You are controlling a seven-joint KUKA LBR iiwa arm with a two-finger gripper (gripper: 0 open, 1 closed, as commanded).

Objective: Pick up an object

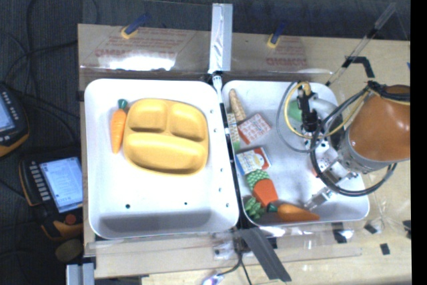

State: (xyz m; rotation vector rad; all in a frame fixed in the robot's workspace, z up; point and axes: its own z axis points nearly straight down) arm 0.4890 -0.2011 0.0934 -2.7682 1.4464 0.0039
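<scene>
1 yellow tray (165,135), 1 carrot (118,127) just beside its left edge; right of it, 2 carrots (294,212), 2 packets (253,129), then the gripper (319,196), open or closed I cannot tell.

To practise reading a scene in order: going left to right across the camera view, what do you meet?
small carrot → yellow divided tray → red-and-white packet → second carrot → robot arm

Two bins (153,200) (290,173), one yellow tray (165,135), three orange vegetables (118,130) (265,191) (297,213), two packets (253,129) (252,160).
</scene>
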